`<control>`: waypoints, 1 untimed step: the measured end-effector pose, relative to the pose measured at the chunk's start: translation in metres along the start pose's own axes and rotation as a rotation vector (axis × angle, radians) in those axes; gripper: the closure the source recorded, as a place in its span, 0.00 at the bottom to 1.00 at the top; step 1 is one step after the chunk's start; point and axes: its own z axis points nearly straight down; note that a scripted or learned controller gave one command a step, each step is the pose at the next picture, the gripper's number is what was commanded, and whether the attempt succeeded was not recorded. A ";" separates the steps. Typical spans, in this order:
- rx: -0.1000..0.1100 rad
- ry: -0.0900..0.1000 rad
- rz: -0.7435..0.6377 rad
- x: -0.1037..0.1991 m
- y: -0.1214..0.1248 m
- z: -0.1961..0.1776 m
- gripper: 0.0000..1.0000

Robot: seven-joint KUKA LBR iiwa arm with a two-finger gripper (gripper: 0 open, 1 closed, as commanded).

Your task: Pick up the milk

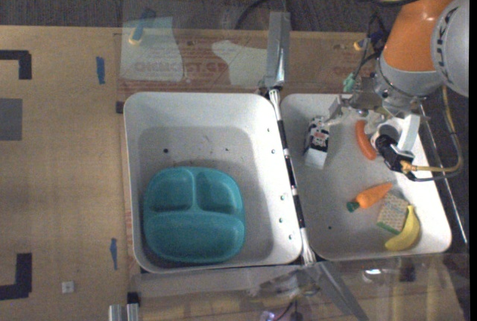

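Small white milk carton w/ dark print (317, 142) is seen upright at left side of right white plastic bin (440, 237), just left of grey two-finger gripper (350, 112). Finger state cannot be told; nothing is seen held.

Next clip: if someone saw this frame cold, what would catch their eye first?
Probably the grey and orange arm leaning in at the upper right, its tool over the right bin. Next, the big teal divided tray lying in the left bin. Then the small milk carton standing by the right bin's left wall, with a carrot and banana lower right.
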 end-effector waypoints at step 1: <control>0.002 0.002 -0.253 0.012 0.013 0.086 0.00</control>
